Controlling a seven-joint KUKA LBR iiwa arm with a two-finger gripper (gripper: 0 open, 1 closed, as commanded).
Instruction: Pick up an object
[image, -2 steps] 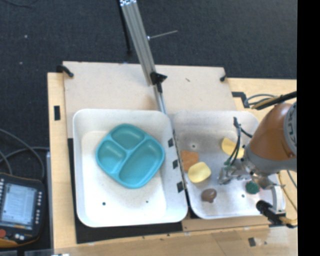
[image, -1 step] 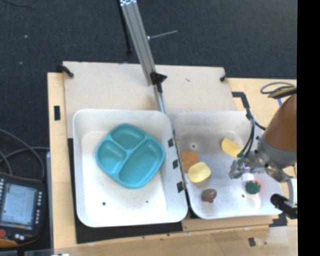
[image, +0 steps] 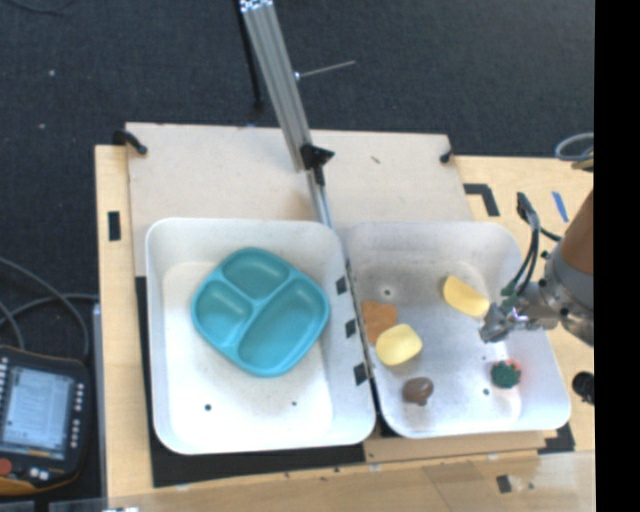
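Brown lump (image: 418, 390) sits lowest in the right bin (image: 420, 245) — above it a yellow piece (image: 398, 344). Beyond that piece, my gripper (image: 497, 327) hangs between another yellow piece (image: 466, 296) and a green object (image: 506, 374) — holding nothing that I can see.

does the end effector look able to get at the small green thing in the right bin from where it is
Probably yes. The end effector hangs just above the small green thing in the right bin, with bare bin floor between them; the yellow piece lies off to the other side.
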